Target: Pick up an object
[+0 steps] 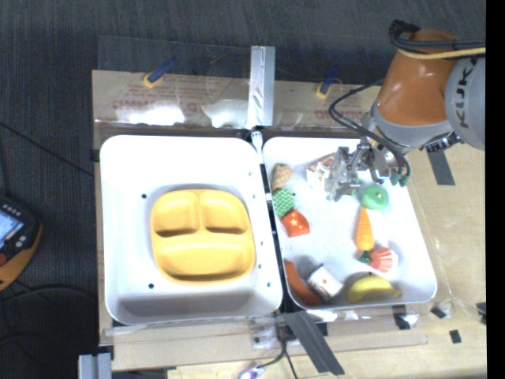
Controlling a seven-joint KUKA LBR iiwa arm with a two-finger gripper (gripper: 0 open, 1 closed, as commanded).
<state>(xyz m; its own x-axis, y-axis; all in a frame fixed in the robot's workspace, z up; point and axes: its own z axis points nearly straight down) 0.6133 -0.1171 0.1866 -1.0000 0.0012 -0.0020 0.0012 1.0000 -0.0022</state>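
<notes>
while the gripper [346,181] hangs low over the upper part of the right bin [422,247], its finger spread cannot be told. nothing visibly sits between them. a green round toy [375,197] lies just beside it, a carrot [363,229] below.

Two white bins [118,172] sit on the tan bench [465,235]. One bears a yellow tray [203,235]. The other bears an orange carrot [363,229], green ball [375,197] and yellow banana [371,289].

right bin [420,247] crowded along its walls, with bare floor [327,239] between tomato [296,224] and carrot [363,229].
</notes>
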